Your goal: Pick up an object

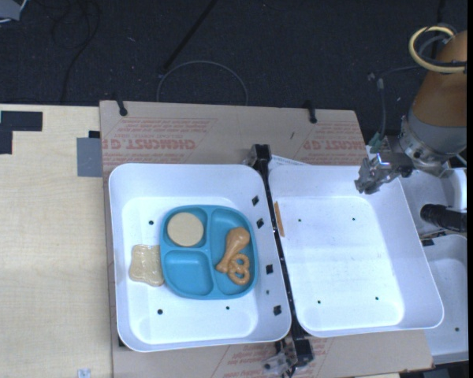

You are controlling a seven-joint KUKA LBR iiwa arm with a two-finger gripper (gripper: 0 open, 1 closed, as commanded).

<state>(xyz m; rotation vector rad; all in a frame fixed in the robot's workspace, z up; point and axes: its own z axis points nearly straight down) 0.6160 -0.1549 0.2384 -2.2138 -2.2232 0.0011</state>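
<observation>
Both white bins sit side by side; the left bin (pixel 134 211) holds a blue divided tray (pixel 191 278) carrying a round tan cookie (pixel 184 229), a drumstick-shaped toy (pixel 236 246) and a pretzel (pixel 239 271); a pale toast slice (pixel 146 264) lies touching the tray's left edge; the gripper (pixel 370 178) hangs over the right bin (pixel 426 290) at its far right corner, whether apart or together cannot be told
</observation>
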